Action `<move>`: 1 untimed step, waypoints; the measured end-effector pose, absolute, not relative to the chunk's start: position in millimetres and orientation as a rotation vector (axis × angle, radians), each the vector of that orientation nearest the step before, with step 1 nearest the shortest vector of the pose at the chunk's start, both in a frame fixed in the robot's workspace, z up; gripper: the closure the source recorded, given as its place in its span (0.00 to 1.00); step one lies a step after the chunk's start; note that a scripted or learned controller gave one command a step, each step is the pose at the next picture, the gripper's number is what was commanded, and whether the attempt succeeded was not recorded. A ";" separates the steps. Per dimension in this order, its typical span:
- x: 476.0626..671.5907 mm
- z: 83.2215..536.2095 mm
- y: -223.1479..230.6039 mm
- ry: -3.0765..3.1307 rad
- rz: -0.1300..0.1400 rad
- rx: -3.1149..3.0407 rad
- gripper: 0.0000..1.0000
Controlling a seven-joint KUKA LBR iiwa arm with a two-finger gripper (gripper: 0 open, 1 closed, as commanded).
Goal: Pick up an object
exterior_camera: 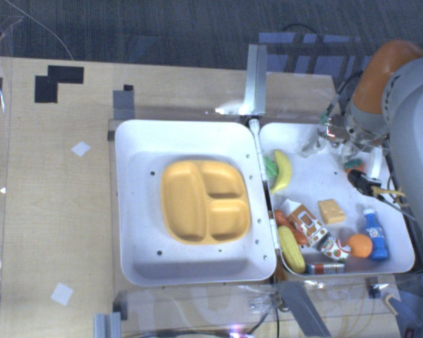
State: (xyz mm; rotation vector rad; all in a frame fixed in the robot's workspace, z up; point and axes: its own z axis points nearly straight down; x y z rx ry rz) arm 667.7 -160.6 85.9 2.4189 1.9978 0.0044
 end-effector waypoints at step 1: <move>625.7 87.8 -122.5 2.035 0.009 2.388 0.00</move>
